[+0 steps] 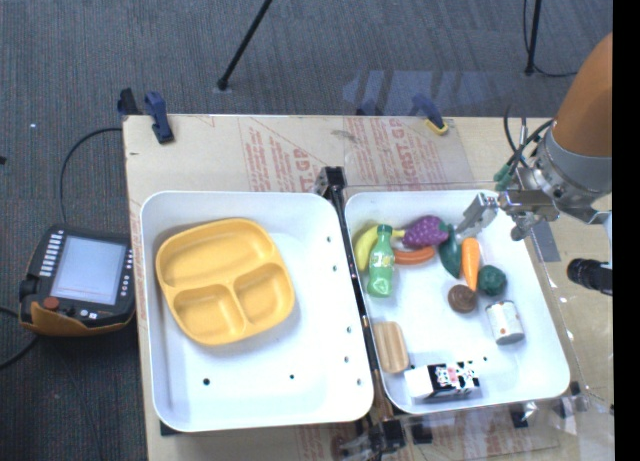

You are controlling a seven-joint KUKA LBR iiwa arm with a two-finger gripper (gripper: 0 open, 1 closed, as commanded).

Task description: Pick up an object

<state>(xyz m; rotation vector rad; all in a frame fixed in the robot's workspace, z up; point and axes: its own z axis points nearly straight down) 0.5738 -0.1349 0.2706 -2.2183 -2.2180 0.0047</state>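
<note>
Camera view: hand, fingers' state not discernible, hovers at the right bin, just above the orange carrot; green bottle lies left of the carrot.

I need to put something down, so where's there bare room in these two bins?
Left bin: bare floor right of and below the yellow tray. Right bin: a small patch between the green bottle, the can and the cow-print carton. Its upper half is crowded with toy food beside the gripper.
</note>
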